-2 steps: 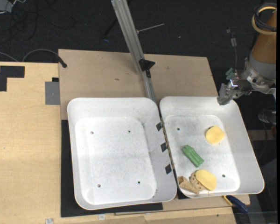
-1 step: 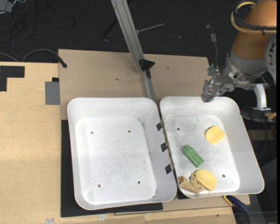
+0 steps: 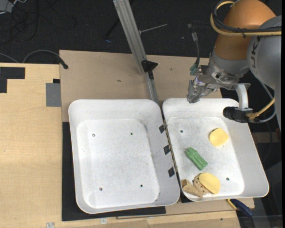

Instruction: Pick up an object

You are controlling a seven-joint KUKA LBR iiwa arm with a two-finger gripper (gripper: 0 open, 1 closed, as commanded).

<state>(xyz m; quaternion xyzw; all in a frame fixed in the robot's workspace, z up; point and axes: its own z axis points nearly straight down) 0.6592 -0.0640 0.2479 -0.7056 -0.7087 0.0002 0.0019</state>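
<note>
A: In the right bin (image 3: 249,141), what lies there?

B: Four small things. A green piece (image 3: 196,158), long and blocky, lies slantwise near the bin's middle. Just up and right of the green piece sits a yellow round object (image 3: 219,137), smooth and plain. Below the green piece, near the bin's front rim, a second yellow lump (image 3: 210,183) rests touching a tan crumbly bit (image 3: 193,188) on its left.

A: And the tool?

B: The tool (image 3: 194,95) hangs over the back left corner of that bin, well up from the green piece, tilted a little. Nothing sits in it. Whether its tips are spread or pressed together I cannot tell; they are too small and dark.

A: Any writing?

B: Black letters show on the grey arm (image 3: 266,51) beside its orange band (image 3: 242,18), cut off at the edge; I cannot read a whole word. The objects carry no readable marks.

A: The left bin (image 3: 85,113)?

B: White, speckled, beside the right one on the desk (image 3: 28,151).
</note>
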